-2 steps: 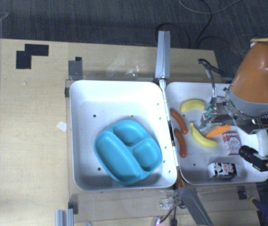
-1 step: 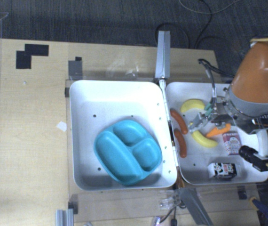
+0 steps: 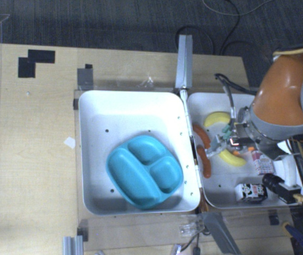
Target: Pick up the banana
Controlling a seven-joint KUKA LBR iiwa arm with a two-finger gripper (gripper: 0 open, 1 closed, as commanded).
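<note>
Approach step: gripper (image 3: 227, 141) low over banana (image 3: 233, 158) in right bin (image 3: 215, 195), finger state cannot be told; next, a centred pinch.

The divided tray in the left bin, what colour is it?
Light blue; the tray shows clearly in the camera view.

Blue tray (image 3: 144, 170) — white bins (image 3: 95, 142); yellow banana (image 3: 218, 120); reddish-brown sausages (image 3: 202, 137); orange-banded grey arm (image 3: 284, 97).

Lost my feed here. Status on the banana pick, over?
Gripper down in right bin, over the banana; no grasp visible. Banana lies in the bin, partly hidden by the wrist. Two sausages close on its left.
</note>
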